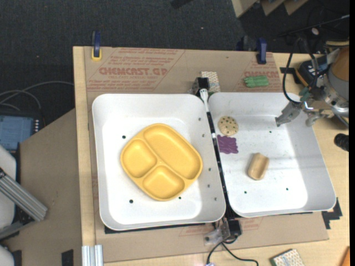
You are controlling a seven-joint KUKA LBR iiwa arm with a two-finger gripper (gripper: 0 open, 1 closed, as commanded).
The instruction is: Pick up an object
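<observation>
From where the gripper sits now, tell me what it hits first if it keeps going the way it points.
The gripper points left and slightly down over the right bin. Its line probably meets the bin's bare floor first; the cookie lies farther along. Depth is unclear.

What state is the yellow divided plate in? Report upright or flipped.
Upright. The yellow divided plate lies flat in the left bin, three hollow compartments facing up.

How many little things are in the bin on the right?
3. A round cookie lies near the right bin's left wall, a purple piece lies just below it, and a tan bread-like piece lies toward the middle. The gripper might hide something small.
</observation>
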